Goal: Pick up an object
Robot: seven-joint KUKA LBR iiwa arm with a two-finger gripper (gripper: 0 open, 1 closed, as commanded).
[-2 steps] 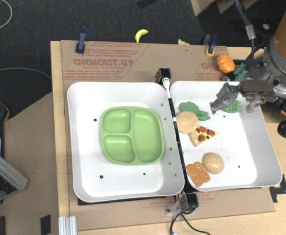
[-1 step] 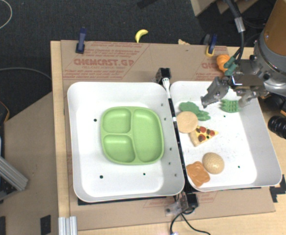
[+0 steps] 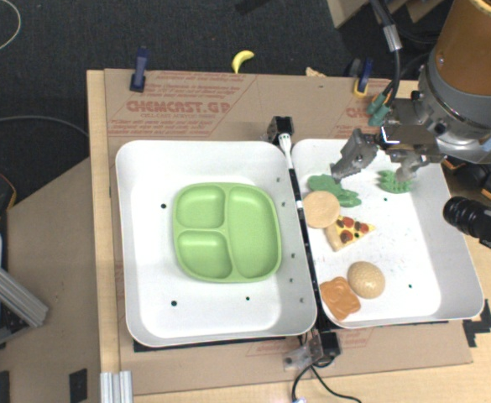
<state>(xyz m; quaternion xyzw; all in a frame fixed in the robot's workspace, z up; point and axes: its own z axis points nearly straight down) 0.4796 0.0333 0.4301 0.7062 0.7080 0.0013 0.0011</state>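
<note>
Gripper (image 3: 381,163) hangs with fingers spread and empty above the right bin (image 3: 446,250), so no toy food (image 3: 346,232) is lifted yet.

camera: single, fixed above the tabletop (image 3: 186,99) | facing: down at a slant | range: mid-distance, left bin (image 3: 136,250) and right bin (image 3: 434,242) both fully in frame | arm (image 3: 472,65) enters from the right | floor at top and left
</note>
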